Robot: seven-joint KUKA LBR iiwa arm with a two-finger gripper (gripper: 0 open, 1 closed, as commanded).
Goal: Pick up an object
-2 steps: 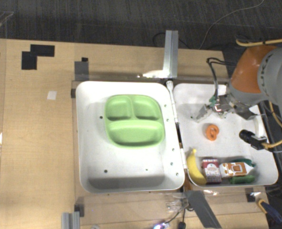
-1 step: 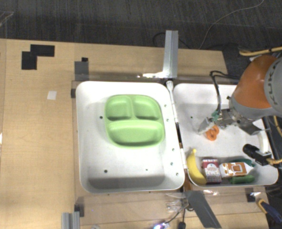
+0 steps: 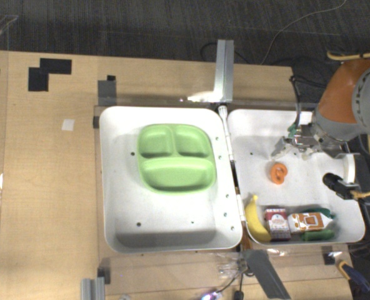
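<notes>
In the right bin (image 3: 254, 130) a small orange piece (image 3: 279, 172) lies near the middle. A yellow banana (image 3: 254, 218) lies along the front left corner. Beside it sit a dark red packet (image 3: 277, 224) and an orange and white carton (image 3: 309, 221) with a green item. My gripper (image 3: 291, 151) hangs over the back of the right bin, just behind and right of the orange piece. Its fingers are spread open and hold nothing.
A green divided plate (image 3: 175, 157) rests in the left bin (image 3: 119, 186). The metal divider post (image 3: 224, 67) stands behind the two bins. The grey arm with its orange band (image 3: 344, 102) comes in from the right edge.
</notes>
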